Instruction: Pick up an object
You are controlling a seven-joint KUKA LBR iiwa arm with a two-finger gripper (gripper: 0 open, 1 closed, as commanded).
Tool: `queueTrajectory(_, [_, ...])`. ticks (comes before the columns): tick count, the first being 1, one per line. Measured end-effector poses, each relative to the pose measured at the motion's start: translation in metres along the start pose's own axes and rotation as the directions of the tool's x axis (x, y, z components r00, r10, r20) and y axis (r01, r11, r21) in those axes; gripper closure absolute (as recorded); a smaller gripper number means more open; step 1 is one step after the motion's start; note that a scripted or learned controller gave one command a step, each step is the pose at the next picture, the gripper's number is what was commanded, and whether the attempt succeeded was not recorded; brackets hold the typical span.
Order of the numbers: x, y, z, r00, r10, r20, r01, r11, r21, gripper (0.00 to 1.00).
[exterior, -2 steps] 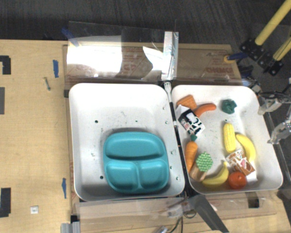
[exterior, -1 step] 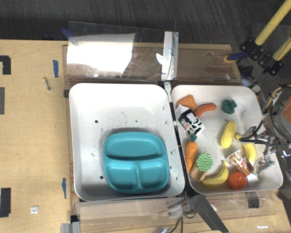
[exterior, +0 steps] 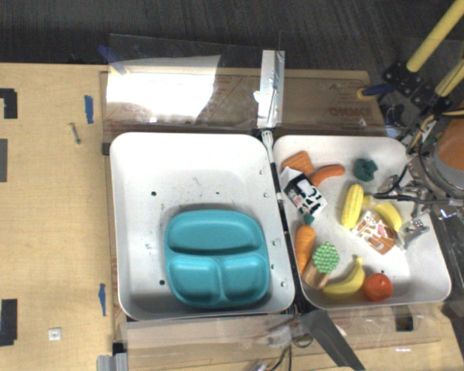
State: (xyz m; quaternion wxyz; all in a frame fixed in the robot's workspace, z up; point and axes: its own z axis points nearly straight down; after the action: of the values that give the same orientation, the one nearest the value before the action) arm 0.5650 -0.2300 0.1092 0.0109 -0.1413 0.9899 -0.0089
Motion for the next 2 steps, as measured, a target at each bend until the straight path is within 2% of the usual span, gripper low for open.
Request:
queueTrajectory(1, [0.054, 0.019, 0.015, 0.998, 0.066, -0.001, -0.066, 0.998, -0.006, 0.00])
queueTrajectory(2, [0.049, 0.019, 0.004, 0.998, 0.063, 0.007, -0.063, 0.998, -0.003, 1.00])
